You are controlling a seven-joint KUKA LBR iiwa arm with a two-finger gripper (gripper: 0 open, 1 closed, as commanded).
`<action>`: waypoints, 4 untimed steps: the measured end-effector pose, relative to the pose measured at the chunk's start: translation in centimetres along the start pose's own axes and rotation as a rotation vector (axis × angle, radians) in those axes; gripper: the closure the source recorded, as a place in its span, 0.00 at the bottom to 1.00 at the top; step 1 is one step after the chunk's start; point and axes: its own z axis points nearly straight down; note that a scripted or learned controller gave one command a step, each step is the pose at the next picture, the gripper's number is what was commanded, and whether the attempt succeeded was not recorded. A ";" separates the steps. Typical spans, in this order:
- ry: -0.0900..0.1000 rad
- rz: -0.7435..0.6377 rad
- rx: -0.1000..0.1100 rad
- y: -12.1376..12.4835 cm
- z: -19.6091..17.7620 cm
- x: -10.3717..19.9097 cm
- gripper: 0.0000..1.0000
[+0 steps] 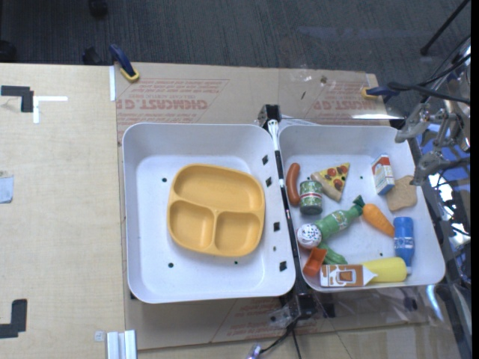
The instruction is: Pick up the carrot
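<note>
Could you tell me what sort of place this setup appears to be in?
Probably a robotics lab: two white bins clamped to a bench, toy food such as a carrot, and an office chair base on carpet.

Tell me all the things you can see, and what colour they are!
plate: 1, yellow, three sections, left bin
bins: 2, white, side by side on the bench
carrot: 1, orange with green top, right bin, middle right
green bottle: 1, green, right bin, centre
pizza slice: 1, yellow and red, right bin, top
sausage: 1, red, right bin, left edge
can: 1, green, beside sausage
blue bottle: 1, right bin, right side
carton: 1, white and orange, top right
toast: 1, tan, beside carton
yellow bottle: 1, front edge
end effector: 1, grey metal, above right bin's far right corner
</note>
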 end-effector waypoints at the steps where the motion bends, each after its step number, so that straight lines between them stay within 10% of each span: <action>1: 0.000 -0.119 0.000 -2.9 11.6 3.4 0.00; 2: -0.001 -0.120 0.001 -2.8 19.8 4.7 0.00; 3: -0.001 0.295 0.000 -1.8 19.8 4.3 0.00; 4: 0.001 0.331 -0.001 3.4 19.8 3.9 0.00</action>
